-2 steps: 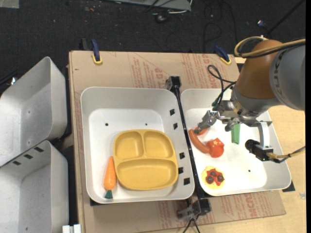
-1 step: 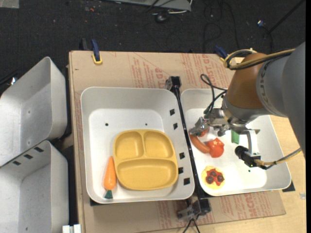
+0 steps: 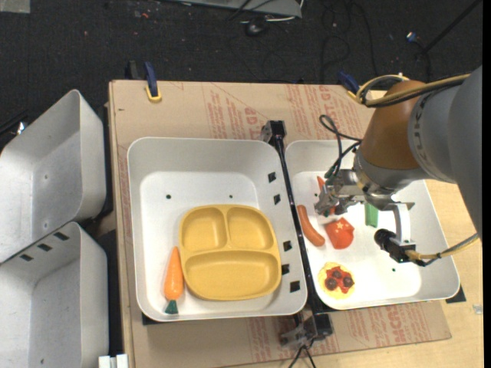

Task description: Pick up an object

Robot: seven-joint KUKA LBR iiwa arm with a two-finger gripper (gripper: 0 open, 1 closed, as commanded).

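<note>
My gripper (image 3: 334, 202) hangs low over the left part of the right bin (image 3: 433, 282). Just below it lies a red tomato-like piece (image 3: 341, 234). To its left, along the bin wall, lies an orange-red sausage (image 3: 311, 226). A green piece (image 3: 371, 214) shows right of the gripper, partly hidden by the wrist. A thin red sliver (image 3: 321, 182) lies just above and left of the gripper. A yellow disc with dark red berries (image 3: 337, 279) rests near the bin's front.
The left bin (image 3: 146, 205) holds a yellow divided plate (image 3: 230, 253) and an orange carrot (image 3: 174, 275) by its left wall. A black divider (image 3: 290, 213) runs between the bins. The arm (image 3: 414, 136) covers the right bin's back half.
</note>
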